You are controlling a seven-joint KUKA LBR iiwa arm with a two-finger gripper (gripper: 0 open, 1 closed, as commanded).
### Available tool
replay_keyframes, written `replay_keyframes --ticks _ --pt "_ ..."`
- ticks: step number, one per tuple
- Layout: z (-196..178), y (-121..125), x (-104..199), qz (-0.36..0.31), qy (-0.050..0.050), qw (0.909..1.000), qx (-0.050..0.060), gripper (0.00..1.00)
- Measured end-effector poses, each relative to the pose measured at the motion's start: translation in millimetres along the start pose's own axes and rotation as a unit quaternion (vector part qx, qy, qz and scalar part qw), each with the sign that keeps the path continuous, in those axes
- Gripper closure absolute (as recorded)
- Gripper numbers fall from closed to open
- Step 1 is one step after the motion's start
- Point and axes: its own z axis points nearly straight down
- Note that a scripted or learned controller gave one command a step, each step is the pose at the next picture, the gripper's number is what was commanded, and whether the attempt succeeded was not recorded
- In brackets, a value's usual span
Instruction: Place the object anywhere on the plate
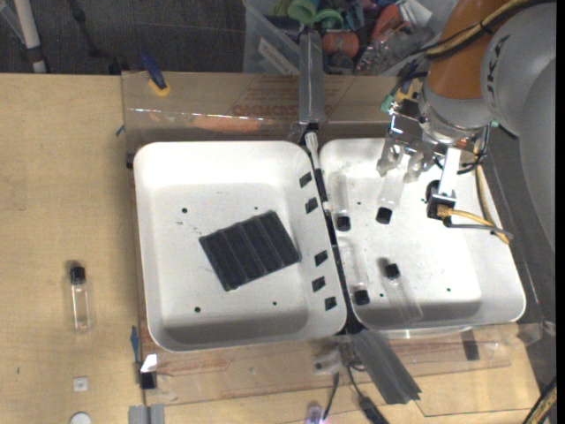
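Grey arm [530, 51] with orange band, black-and-yellow cables, shiny metal wrist hardware.

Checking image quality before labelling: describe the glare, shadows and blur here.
Camera view: the right bin glares near white, washing out its clear items; the left bin is evenly lit, its dark ridged plate crisp; the gripper looks slightly soft, casting only faint shadows.

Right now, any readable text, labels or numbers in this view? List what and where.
None readable.
Cardboard behind the bins: faint reddish print, too blurred to read.
Vial on the bench: no label legible.
Black plate in the left bin: ridged, no markings.
Arm: no legible marking.
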Motion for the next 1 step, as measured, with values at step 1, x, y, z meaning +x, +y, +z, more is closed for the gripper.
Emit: replay_keyframes --ticks 1 --pt "11.5 23.2 -4.0 0.016 0.001 0.9999 -0.001 1.00"
